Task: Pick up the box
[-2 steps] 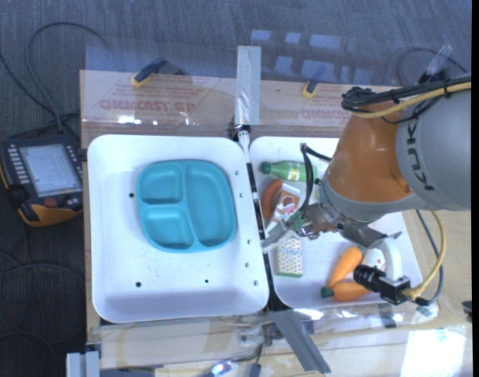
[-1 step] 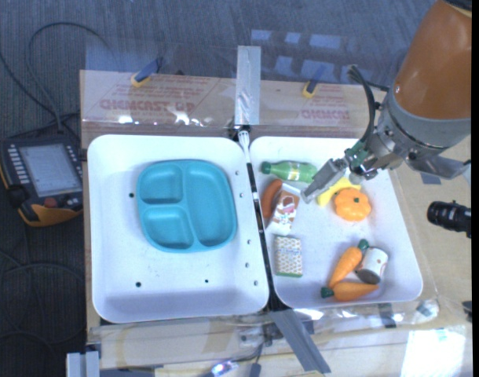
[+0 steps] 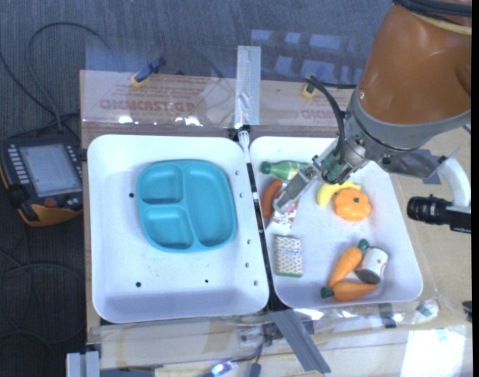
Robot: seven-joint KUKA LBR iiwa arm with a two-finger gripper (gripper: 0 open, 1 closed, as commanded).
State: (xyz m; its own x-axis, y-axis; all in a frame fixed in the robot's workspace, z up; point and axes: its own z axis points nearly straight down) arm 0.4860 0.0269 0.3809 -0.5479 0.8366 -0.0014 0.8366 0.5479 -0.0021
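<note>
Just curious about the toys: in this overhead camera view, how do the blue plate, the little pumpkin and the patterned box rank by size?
Largest to smallest:
1. blue plate
2. pumpkin and box, which look too alike to rank.

The box (image 3: 288, 256) is small and flat, with a pale green-and-white speckled print, lying face up at the frame's lower centre, slightly right.

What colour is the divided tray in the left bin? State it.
Light blue: the divided tray shows plainly in the camera view, in the left bin.
</note>
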